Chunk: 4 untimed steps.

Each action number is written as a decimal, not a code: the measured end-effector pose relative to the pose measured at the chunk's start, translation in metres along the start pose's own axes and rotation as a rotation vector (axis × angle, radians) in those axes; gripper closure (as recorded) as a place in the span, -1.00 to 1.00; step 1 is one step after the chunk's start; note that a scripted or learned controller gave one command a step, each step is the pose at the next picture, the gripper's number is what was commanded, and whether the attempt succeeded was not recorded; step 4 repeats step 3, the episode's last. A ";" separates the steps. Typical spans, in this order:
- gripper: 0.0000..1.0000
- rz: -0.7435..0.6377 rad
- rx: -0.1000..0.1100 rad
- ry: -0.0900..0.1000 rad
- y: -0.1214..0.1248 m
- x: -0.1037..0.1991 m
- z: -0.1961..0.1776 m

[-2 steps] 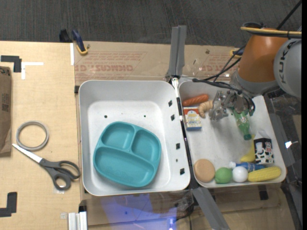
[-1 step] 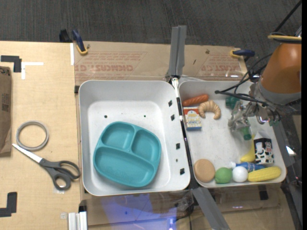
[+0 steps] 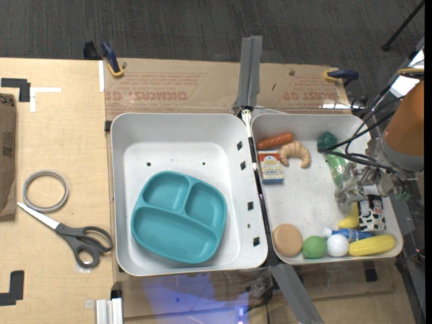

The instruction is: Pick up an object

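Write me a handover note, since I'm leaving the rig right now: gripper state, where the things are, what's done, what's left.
Gripper: low over the right bin's right side, among the toys; whether it holds anything can't be told.
Right bin: croissant, hot dog and small box at the back; tan ball, green ball, white ball and corn cob along the front.
Left bin: teal divided plate.
Done: nothing visibly lifted.
Left: grasp one object and raise it.
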<state>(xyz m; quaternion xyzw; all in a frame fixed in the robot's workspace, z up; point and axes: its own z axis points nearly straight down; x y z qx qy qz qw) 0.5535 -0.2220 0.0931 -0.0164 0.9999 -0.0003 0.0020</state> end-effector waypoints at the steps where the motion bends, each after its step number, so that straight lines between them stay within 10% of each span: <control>1: -1.00 -0.051 0.000 -0.002 -0.001 -0.055 0.000; 2: -1.00 -0.029 -0.001 0.000 0.001 0.013 0.000; 4: -1.00 -0.157 0.000 -0.002 0.000 -0.031 0.000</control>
